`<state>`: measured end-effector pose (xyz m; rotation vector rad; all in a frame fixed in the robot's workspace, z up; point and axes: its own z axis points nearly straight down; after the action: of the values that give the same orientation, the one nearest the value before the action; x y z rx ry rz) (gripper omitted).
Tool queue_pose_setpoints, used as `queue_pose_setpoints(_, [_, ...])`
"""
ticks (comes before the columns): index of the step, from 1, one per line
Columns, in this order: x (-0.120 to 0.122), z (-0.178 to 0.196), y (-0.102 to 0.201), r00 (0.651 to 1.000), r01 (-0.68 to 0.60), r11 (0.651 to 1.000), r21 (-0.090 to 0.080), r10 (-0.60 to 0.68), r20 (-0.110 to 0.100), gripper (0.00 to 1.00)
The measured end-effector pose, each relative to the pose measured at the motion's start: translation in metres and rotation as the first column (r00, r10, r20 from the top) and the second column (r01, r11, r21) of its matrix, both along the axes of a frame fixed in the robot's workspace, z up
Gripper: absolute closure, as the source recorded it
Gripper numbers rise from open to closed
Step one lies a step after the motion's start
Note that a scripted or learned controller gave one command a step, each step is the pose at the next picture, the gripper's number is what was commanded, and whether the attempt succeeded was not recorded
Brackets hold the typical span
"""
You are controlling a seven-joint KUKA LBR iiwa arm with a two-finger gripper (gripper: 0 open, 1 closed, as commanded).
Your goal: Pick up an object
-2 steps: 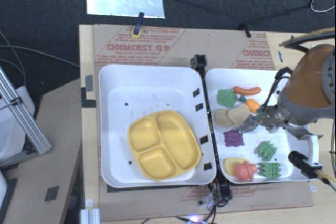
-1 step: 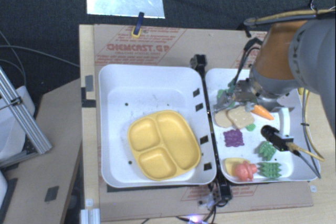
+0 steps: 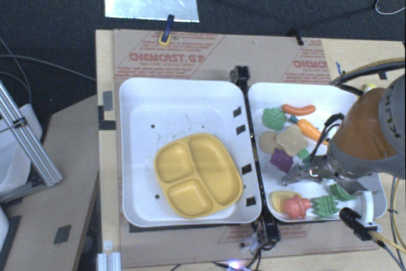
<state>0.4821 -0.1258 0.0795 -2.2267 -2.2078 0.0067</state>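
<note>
Claw (image 3: 293, 176) low in right bin (image 3: 363, 97), finger state unclear. Purple toy (image 3: 281, 159) just up-left of tips, nearly touching; closest pick, long axis roughly diagonal.

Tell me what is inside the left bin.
The left bin holds a yellow divided plate with three compartments, all bare, lying toward its near right corner. A few dark specks dot the floor. Whatever lies beneath the plate is covered.

The arm (image 3: 374, 130) is grey with a broad orange band, black cabling and a metallic tool (image 3: 293, 176).
</note>
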Motion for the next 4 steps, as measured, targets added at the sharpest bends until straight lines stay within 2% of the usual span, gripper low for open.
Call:
queue_pose_setpoints(1, [0.021, 0.005, -0.016, 1.000, -0.009, 1.000, -0.002, 0.009, 0.010, 0.00])
queue_pose_setpoints(2, [0.075, 0.006, -0.003, 1.000, -0.016, 1.000, -0.002, 0.016, 0.014, 0.00])
queue_pose_setpoints(3, [0.101, 0.006, -0.038, 1.000, -0.010, 1.000, -0.004, 0.010, 0.012, 0.00])
queue_pose_setpoints(4, [0.101, 0.016, -0.036, 1.000, -0.016, 1.000, -0.003, 0.016, 0.013, 1.00])
